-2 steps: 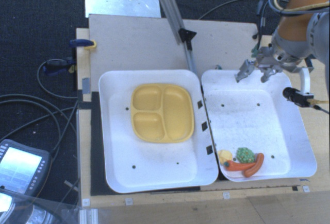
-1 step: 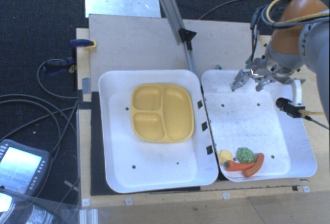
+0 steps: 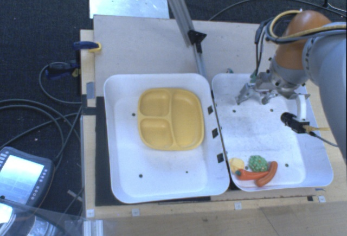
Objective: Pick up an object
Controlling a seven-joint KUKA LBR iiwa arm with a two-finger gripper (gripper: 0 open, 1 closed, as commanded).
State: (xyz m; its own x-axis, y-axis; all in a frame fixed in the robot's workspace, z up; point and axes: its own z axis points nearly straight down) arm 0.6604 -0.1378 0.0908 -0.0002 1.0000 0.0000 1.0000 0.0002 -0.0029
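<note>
robot lab, teach pendant [image 3: 19, 178], cables [image 3: 49, 107]

A pale wooden bench [image 3: 146, 45] carries two shallow white bins side by side: the left bin [image 3: 122, 170] toward its front-left corner, the right bin [image 3: 309, 161] touching it.

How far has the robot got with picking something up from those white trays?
Nothing looks picked up yet. The toy food lies heaped in the near corner of the right bin, and the yellow divided plate sits in the left bin. The gripper is over the right bin's far end, apart from the food. Reaching, grasping and lifting are all left.
</note>
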